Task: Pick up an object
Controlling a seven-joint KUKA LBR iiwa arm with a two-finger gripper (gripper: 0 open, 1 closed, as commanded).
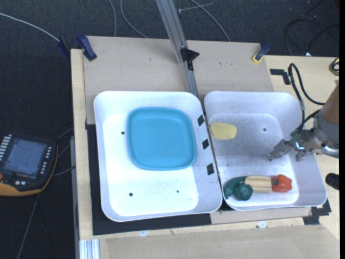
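Nearest: green object (238, 190), tan block (258, 184), red pepper (281, 183) in a row just below-left of gripper (280, 151) | gripper: fingers spread, holding nothing | advice: centre over pepper, descend straight, avoid right bin (302, 112) wall | yellow piece (223, 130) farther off

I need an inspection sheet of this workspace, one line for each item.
Surface: wooden bench bears left bin and right bin.
Job's things: yellow piece, green toy, tan block and red pepper toy lie in the right bin.
Clutter: blue plate in the left bin.
Grippers: gripper over the right bin, nothing between the jaws.
Cables: grey cables on the floor.
Surroundings: dark carpet; handheld controller at left.
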